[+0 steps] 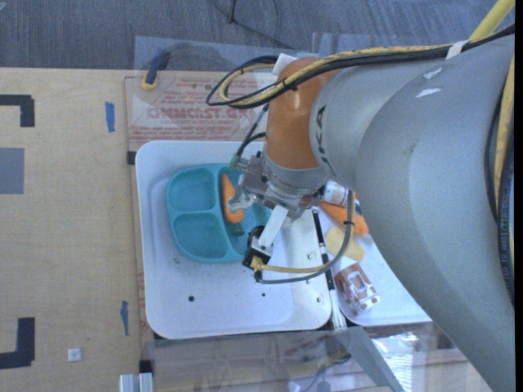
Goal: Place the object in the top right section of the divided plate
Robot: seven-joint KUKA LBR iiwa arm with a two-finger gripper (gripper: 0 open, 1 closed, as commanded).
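Start with the arm (425,162): its grey bulk and orange band cover most of the right side of your view, because it reaches in from there and hangs straight over the work. That same bulk hides the pincer (245,207), so you cannot tell from this angle how it stands, nor whether it has anything in its grasp.

Beneath the pincer lies the white bin (212,300), and in it the teal divided plate (196,219), spreading out to the pincer's left. The wrist hovers over the plate's right edge, which fits an approach to the top right section.

The orange object (230,194) shows right at the pincer, over that right-hand part of the plate. Whether it rests there or hangs above, you cannot judge.
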